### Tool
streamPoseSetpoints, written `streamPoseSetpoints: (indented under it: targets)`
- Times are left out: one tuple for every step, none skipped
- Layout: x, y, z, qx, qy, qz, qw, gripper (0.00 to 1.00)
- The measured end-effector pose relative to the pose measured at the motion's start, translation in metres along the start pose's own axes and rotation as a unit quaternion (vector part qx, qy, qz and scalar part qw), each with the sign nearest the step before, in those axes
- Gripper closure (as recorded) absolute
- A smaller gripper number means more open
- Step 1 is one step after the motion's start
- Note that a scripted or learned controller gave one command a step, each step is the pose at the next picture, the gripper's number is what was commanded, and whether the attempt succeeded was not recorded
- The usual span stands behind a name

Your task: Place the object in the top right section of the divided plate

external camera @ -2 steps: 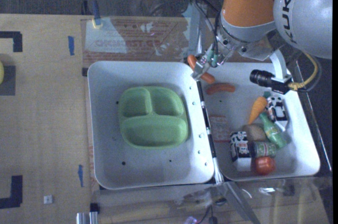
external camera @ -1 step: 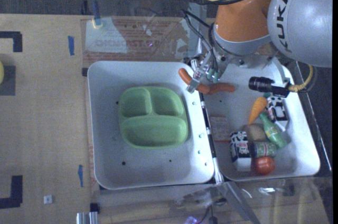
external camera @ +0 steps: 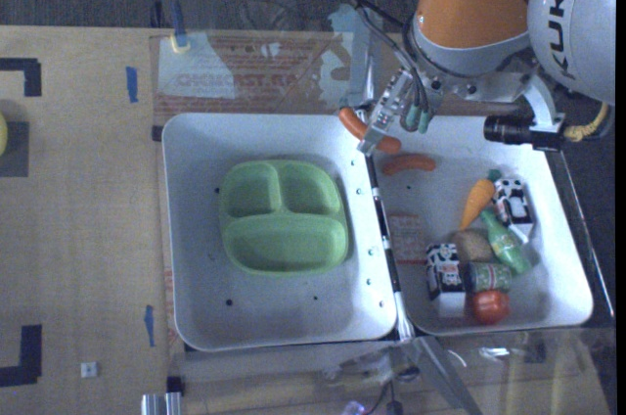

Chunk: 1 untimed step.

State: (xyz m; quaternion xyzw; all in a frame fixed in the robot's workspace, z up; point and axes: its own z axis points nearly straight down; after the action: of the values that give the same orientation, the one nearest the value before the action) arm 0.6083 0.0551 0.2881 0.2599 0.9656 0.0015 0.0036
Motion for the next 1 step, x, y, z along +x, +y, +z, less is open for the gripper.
streamPoseSetpoints:
  targets:
    - [0.0198, -0.0129, -0.0079, 0.002, 0.002, 0.094, 0.9956, 1.0]
